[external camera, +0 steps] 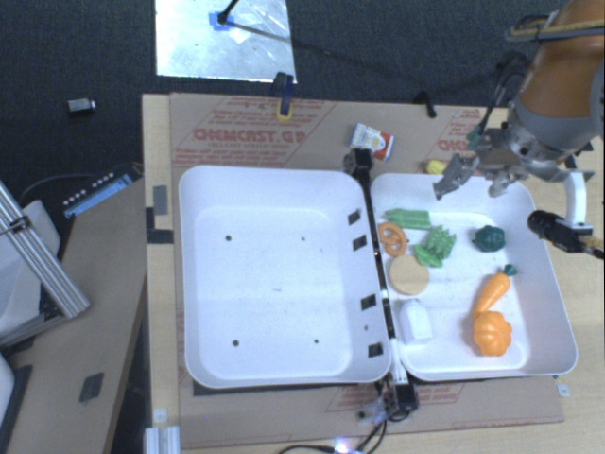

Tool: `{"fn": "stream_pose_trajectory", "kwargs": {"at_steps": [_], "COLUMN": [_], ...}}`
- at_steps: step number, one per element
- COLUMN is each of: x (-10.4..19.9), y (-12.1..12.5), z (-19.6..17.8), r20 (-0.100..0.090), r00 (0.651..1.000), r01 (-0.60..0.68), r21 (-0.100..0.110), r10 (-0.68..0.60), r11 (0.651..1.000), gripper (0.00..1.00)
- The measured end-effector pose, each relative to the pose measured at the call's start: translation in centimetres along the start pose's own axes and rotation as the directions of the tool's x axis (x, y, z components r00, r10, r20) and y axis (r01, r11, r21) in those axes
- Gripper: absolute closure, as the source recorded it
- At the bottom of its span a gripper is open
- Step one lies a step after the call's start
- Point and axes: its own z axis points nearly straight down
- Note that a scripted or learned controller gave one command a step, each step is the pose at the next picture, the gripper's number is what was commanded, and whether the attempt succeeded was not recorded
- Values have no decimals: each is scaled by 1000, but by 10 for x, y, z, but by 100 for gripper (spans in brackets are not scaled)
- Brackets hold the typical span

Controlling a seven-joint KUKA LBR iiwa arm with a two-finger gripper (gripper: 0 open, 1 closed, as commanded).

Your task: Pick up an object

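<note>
1. Gripper (475, 180) hangs at upper right of frame over the right bin's (558, 348) far edge — fingers spread apart, nothing between them.
2. Candidates all lie below it in that bin: green bean (407, 218), pretzel (392, 239), broccoli (489, 238), carrot (492, 291), orange pumpkin (492, 334).
3. Left bin (189, 282) — likely the drop side.

The grey arm (567, 64) reaches in from the right, its orange band directly above the wrist and the tool. The tool (473, 180) hangs below the wrist, pointing down and to the left, its two fingers (448, 183) spread apart with nothing between them. A white bracket juts out to the tool's right.
</note>
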Motion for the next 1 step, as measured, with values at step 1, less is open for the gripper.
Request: {"fn": "stream_pose_trajectory", "kwargs": {"at_steps": [1], "x": [-9], "y": [4], "z": [167], "r20": [-1], "r00": [1000], "r01": [-2], "r21": [10], "r10": [2], "r11": [1000], "gripper": [0]}}
